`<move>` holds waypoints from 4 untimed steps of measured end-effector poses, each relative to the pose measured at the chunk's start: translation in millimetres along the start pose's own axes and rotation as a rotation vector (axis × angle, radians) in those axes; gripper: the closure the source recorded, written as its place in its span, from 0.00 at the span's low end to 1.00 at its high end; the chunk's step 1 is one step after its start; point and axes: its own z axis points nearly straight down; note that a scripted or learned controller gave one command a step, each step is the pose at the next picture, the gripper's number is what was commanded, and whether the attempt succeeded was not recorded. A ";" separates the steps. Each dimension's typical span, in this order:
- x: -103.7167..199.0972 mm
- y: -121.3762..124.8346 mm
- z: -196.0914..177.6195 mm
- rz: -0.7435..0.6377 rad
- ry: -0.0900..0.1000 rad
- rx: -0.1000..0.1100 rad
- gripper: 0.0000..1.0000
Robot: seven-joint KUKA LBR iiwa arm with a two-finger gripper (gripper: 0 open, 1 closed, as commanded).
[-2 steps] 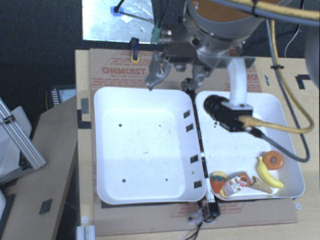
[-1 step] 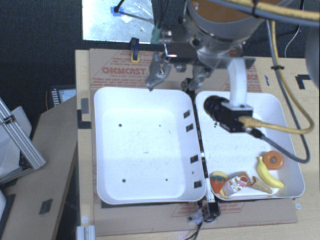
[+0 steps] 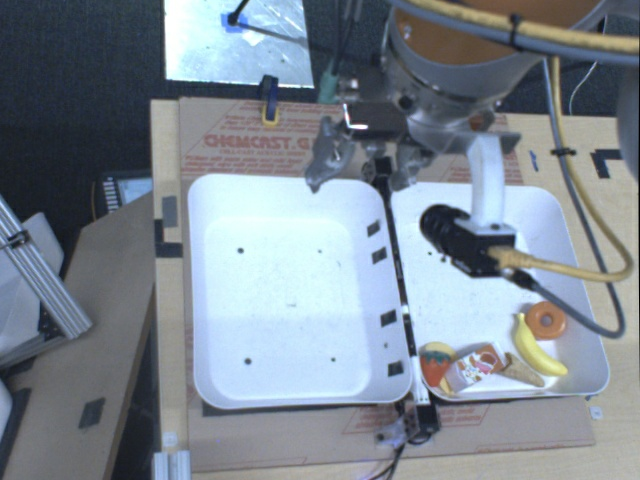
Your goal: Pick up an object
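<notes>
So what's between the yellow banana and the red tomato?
In the camera view, a red-and-white snack packet lies between the yellow banana and the red tomato.

Arm [image 3: 480,28] cut off by top edge; small packet [image 3: 473,366] print unreadable.

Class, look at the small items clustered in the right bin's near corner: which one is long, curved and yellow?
The banana, lying beside the round orange piece; the other items near it are reddish or tan, not yellow.
</notes>
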 end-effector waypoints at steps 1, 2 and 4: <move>38.2 -0.2 -19.8 -0.007 0.003 -0.004 0.00; 36.3 0.0 -18.8 -0.002 0.001 -0.002 0.00; 37.2 13.9 -30.0 -0.002 0.003 -0.003 1.00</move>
